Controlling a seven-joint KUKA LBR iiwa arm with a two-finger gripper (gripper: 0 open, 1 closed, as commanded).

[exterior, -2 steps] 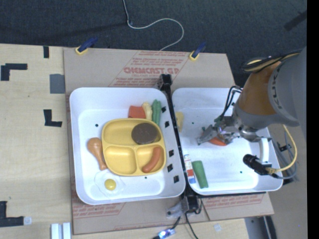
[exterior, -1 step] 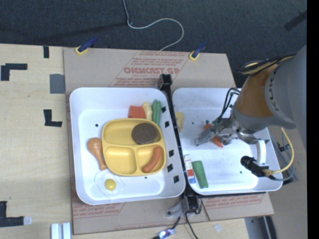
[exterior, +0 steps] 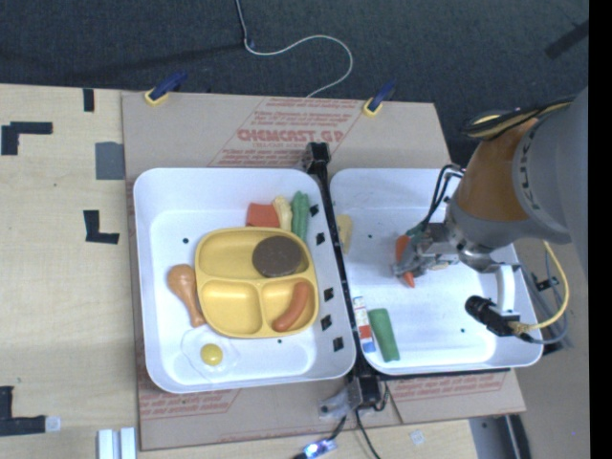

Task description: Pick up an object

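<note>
The grey arm's two-finger gripper (exterior: 413, 261) sits low in the right white bin (exterior: 478, 352), right of frame centre, beside a small orange object (exterior: 405, 251); whether it grips it I cannot tell. A green block (exterior: 384, 334) lies lower down. The left white bin (exterior: 158, 256) holds a yellow divided plastic tray (exterior: 225, 299).

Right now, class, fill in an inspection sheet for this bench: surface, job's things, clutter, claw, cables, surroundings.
Surface: two white bins, left bin and right bin, on cardboard sheet.
Job's things: yellow divided tray with brown patty and sausage; drumstick and egg beside it; green block in right bin.
Clutter: nothing seen.
Claw: claw low in right bin near a small orange piece; grip unclear.
Cables: white cable behind bins; yellow cable on arm.
Surroundings: dark carpet.
</note>
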